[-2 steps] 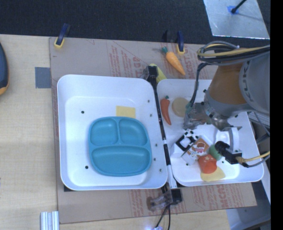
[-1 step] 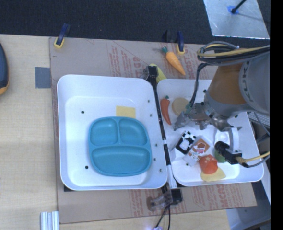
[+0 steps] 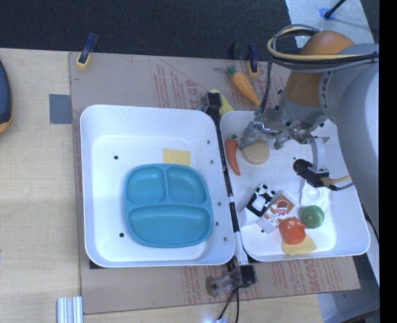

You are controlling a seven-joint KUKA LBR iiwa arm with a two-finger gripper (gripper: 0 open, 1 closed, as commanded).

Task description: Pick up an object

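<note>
I have the claw (image 3: 269, 132) low in the far part of the right bin (image 3: 346, 244), hanging under the grey wrist with its orange band (image 3: 317, 69). From up here I cannot tell whether it is apart or together; the metal around it is a blur, so I leave that open. Just below and a touch left of the claw lies a round beige piece (image 3: 256, 153), so close that it may be touching, though I can't say it is gripped. Left of that, against the bin wall, an orange carrot (image 3: 232, 156) lies lengthwise. Well below the claw, toward the near edge, sit a black-and-white block (image 3: 261, 200), a small printed card (image 3: 278, 212), a red tomato (image 3: 292, 231) on a yellow slice (image 3: 301, 247), and a green ball (image 3: 311, 216) just right of them. A second carrot (image 3: 245, 88) lies on the board (image 3: 151, 79) above the claw, outside the bin. Far to the claw's left, the left bin (image 3: 101, 180) holds a blue divided plate (image 3: 168, 205) with a yellow square (image 3: 176, 157) just beyond it.
</note>
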